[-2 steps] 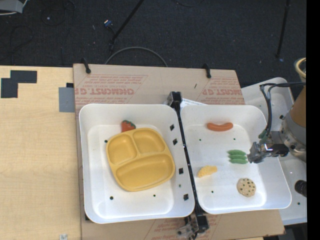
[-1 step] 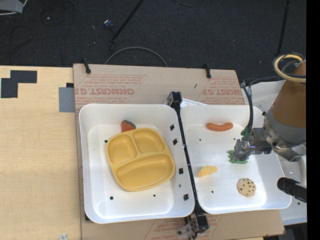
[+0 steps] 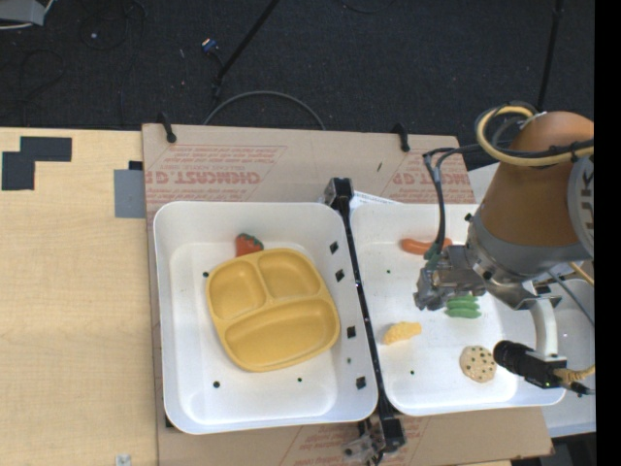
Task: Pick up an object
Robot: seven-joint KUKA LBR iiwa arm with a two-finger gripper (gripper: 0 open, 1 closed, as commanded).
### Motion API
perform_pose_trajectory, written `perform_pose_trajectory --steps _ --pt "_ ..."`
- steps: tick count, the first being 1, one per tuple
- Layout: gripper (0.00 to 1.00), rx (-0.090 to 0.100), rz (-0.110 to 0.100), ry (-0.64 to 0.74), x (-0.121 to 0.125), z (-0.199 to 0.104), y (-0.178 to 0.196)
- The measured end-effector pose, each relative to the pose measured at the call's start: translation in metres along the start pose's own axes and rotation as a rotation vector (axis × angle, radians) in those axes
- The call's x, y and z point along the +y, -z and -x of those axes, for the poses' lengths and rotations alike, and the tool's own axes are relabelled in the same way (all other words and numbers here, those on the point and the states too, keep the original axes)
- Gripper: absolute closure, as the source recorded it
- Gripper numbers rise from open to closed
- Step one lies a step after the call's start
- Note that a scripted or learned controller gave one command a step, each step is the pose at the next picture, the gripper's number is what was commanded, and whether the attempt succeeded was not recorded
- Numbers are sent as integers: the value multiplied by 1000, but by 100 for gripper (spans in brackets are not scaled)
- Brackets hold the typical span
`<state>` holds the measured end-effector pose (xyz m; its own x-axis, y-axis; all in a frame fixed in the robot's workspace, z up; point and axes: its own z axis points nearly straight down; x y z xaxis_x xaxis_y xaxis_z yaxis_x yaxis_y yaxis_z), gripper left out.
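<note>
The gripper is hovering in the right bin, its spread impossible to tell, with the green pod lying crosswise just to its right.

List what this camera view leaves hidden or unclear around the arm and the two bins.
- Tool: too small and dark in the camera view to tell its state or whether it holds anything.
- Green item: partly covered by the arm, its kind unclear.
- Orange item: its right end hidden behind the tool.
- Red item: mostly hidden behind the yellow divided plate.
- Right bin: far corner covered by the arm.
</note>
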<state>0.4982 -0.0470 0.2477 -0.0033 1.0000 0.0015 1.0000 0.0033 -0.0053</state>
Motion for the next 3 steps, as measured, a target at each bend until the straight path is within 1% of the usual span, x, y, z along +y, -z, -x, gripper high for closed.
perform_pose_trajectory --steps 1,2,3 --pt "100 -1 0 -1 7 -41 -6" --pt "100 -1 1 1 10 -94 -1" --pt "100 -2 1 1 21 -142 -16"
